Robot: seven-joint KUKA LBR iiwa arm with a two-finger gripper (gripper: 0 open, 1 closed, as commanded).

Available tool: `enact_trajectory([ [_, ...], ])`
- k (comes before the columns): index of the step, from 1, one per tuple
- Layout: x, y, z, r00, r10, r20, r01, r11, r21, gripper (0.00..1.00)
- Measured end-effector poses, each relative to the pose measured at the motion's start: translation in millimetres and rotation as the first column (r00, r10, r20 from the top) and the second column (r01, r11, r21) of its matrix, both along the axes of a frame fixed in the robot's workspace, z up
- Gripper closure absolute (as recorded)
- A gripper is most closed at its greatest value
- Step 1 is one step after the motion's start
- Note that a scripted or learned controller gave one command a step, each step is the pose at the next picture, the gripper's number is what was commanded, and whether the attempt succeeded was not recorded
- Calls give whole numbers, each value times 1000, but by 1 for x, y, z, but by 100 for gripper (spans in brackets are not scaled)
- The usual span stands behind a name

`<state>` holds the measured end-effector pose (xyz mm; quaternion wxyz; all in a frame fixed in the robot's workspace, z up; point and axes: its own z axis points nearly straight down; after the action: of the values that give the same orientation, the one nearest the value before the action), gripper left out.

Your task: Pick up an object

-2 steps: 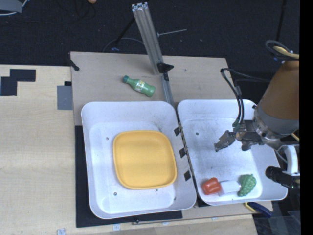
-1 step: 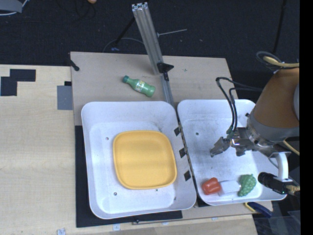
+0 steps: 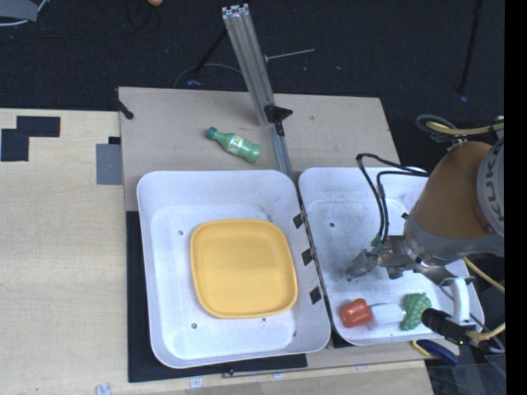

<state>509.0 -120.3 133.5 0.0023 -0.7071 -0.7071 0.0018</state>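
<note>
jaws (image 3: 360, 268) state unclear, above right bin (image 3: 346, 204); red-orange vegetable (image 3: 356, 312), green broccoli-like piece (image 3: 414, 310) nearby.

Light plywood bench (image 3: 49, 245) on dark carpeted floor (image 3: 370, 31) strewn with black cables (image 3: 123, 11), slanted aluminium extrusion post (image 3: 251, 60) rising from the board.

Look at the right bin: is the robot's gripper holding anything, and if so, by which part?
Nothing is held. The gripper hangs over bare floor of the right bin, its fingers open, apart from the red pepper and the green toy near the front.
</note>
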Motion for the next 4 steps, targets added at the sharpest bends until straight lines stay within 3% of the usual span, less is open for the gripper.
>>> enact_trajectory([
  [1,1,-2,12,1000,-3,5,3,1000,-1,100],
  [3,3,10,113,1000,0,9,0,1000,-1,100],
  [4,3,9,136,1000,-1,7,1,1000,-1,100],
])
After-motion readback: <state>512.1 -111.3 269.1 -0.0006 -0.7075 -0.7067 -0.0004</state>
